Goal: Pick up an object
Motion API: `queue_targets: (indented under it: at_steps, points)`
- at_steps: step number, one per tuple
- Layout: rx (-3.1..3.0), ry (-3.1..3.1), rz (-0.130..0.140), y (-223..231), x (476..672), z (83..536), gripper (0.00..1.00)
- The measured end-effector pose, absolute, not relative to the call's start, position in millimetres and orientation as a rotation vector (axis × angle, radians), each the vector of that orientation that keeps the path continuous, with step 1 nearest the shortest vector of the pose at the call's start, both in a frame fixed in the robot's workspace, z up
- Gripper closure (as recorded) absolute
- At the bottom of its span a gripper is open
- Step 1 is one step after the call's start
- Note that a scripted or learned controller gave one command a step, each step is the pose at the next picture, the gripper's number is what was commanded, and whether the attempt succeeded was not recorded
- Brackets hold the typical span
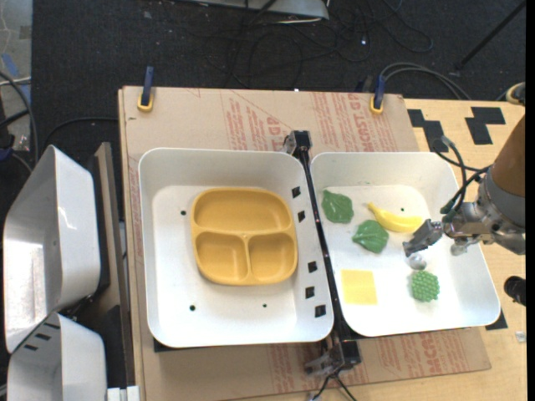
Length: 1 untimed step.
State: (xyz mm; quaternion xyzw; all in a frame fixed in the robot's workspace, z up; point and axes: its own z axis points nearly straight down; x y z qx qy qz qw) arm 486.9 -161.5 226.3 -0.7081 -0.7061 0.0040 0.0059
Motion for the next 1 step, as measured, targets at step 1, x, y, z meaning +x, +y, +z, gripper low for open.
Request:
queue_targets:
  at_steps: [1]
  points:
    - [-2.219,-2.222,0.001,-160.7,489.6,233.2,0.00]
